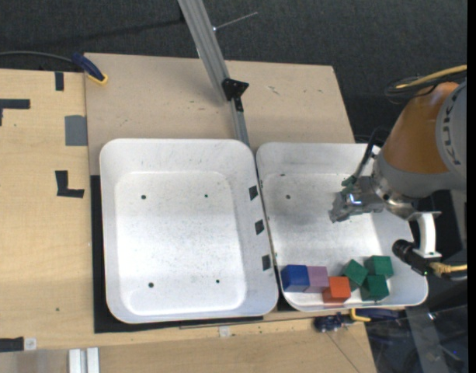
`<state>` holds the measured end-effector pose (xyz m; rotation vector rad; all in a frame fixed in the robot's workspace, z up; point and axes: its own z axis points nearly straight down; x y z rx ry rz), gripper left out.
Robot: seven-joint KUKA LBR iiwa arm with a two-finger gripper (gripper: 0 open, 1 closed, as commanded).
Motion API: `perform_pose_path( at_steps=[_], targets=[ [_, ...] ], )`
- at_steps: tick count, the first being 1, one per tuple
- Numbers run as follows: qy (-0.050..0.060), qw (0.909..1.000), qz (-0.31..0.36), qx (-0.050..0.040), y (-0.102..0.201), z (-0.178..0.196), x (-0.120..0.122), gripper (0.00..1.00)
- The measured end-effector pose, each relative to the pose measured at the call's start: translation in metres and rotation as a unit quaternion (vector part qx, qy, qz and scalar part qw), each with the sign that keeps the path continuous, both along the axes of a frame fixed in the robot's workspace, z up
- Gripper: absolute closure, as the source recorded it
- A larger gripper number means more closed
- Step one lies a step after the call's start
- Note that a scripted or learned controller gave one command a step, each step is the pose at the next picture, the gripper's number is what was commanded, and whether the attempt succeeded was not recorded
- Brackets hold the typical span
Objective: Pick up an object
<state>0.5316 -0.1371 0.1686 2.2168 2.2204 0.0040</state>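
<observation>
Several small blocks lie along the near edge of the right bin (300,162): a blue block (295,277), a lilac block (318,277), an orange block (338,287) and three green blocks (370,277) clustered at the near right corner. My gripper (346,207) hangs over the middle-right of that bin, well behind the blocks and apart from them. Nothing shows between its fingers. The arm's orange band (420,134) rises to the right.
The left bin (113,169) sits beside the right one, sharing a raised middle rim. A slanted metal rail (210,45) runs from the top down to the bins' junction. Black tape marks and a blue-yellow clip (90,67) lie on the bench at left.
</observation>
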Motion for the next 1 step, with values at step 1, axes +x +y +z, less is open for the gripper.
perform_pose_path(
  at_steps=[1],
  targets=[
    [-0.001, 1.0, 0.0, -0.0004, -0.0027, 0.063, 0.0037, 1.0]
  ],
)
